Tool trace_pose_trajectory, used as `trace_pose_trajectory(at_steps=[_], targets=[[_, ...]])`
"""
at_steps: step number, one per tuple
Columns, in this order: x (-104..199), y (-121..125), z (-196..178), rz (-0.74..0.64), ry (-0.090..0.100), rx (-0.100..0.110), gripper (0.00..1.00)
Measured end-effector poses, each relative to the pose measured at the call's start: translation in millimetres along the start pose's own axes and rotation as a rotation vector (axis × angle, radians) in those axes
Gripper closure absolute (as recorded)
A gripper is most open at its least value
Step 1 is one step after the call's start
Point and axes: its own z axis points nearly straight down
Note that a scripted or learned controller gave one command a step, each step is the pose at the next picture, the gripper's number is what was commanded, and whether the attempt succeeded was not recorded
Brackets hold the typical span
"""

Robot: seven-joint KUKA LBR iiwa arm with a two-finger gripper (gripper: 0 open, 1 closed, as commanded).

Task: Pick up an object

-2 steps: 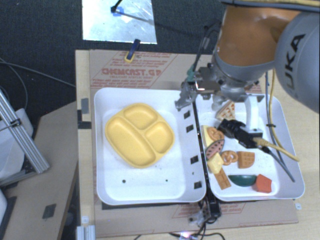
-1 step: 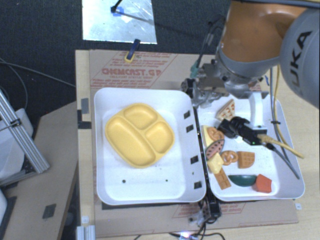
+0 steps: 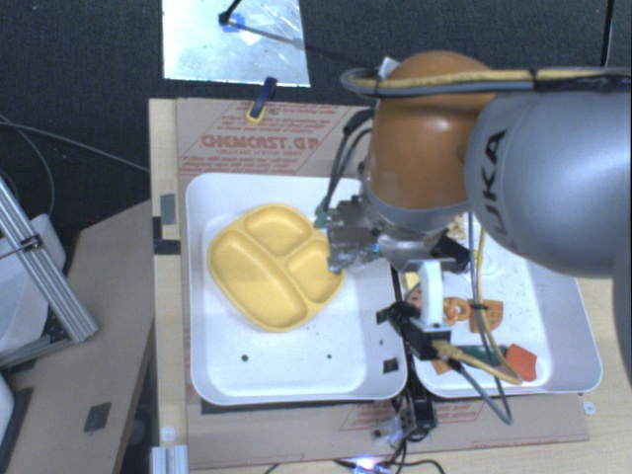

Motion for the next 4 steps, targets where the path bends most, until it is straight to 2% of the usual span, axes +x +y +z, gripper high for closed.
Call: trace_pose_trajectory(at_steps=[1,2,3,4], targets=[[-30.4,78.0,81.0,0.01,-0.002,-0.01,1.0],[-4.6,49.5,-48.5,0.002,0.005,-0.021,1.0],[-6.3,49.9,-51.7,0.002,0.001,-0.012,1.0],[-27.9,-13.3,-16.8,0.009,-0.001,-0.003,1.0]])
